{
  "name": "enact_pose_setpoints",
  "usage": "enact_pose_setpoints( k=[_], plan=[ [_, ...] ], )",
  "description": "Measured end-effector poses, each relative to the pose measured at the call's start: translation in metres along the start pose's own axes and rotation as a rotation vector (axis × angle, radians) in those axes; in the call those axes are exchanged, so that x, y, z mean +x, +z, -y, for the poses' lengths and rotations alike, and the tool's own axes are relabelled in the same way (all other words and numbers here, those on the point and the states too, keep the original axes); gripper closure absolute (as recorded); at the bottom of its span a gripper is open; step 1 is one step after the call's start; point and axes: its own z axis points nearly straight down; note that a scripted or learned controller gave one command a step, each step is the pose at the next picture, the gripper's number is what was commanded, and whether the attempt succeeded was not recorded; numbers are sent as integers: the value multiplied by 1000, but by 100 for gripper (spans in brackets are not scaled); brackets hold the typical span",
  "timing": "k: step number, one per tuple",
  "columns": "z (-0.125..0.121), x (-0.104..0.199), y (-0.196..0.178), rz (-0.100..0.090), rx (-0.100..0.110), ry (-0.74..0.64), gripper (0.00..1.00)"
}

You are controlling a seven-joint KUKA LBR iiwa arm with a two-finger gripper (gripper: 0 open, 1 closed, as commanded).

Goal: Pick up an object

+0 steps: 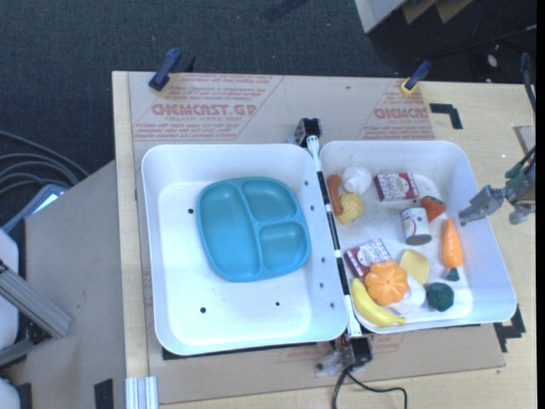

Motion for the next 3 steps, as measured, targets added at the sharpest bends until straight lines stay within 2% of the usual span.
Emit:
enact_pose_setpoints(
  k=[1,2,3],
  plan=[
    [17,-17,154,0,1,1,0],
    [-61,12,192,1,-2,-1,0],
    [-62,12,181,2,-4,-1,100]
  ],
)
